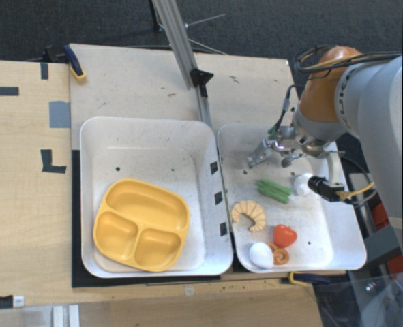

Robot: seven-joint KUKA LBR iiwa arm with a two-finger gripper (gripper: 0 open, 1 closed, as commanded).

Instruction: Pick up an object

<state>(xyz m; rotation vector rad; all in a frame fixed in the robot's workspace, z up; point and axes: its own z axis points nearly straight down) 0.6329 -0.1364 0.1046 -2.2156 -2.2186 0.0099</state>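
Observation:
My gripper [271, 160] hangs over the upper part of the right bin [344, 247], its fingers spread open with nothing between them. Just below it lies a green vegetable piece [275, 191], and a small white object [301, 184] sits to that piece's right. Further toward the front are a tan croissant [249, 214], a red pepper-like toy [284, 236], a white egg [260, 254] and a small orange piece [280, 255]. All of these rest on the bin floor, apart from the gripper.
The left bin [146, 142] holds a yellow divided plate [141, 223] at its front. A metal pole [177, 36] slants in from the top down to the wall between the bins. The grey arm [365, 107] covers the right bin's far right side.

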